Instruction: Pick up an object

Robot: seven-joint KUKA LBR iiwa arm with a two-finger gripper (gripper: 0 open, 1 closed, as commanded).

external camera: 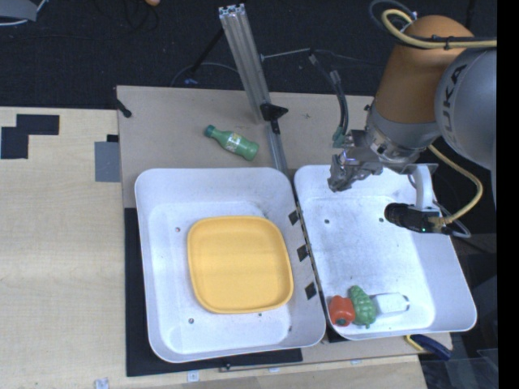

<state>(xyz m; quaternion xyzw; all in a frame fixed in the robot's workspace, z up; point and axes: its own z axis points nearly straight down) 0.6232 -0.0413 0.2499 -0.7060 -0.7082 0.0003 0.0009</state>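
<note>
Two white bins sit side by side at frame centre: the left bin (154,209) holds a yellow plate (239,263), and the right bin (454,298) holds a red item (341,309), a green item (363,305) and a white item (392,303) clustered at its lower edge. The gripper (344,173) hangs above the right bin's upper left corner, apparently carrying nothing, though its tips are hard to make out. A green bottle (232,142) lies on the bench above the left bin, beside a slanted metal rail (247,59).

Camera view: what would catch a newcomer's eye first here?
The yellow plate lying flat in the left bin stands out most. Next comes the grey and orange arm at the right, its pincer over the far edge of the right bin. A green bottle lies on the bench behind the bins.
</note>
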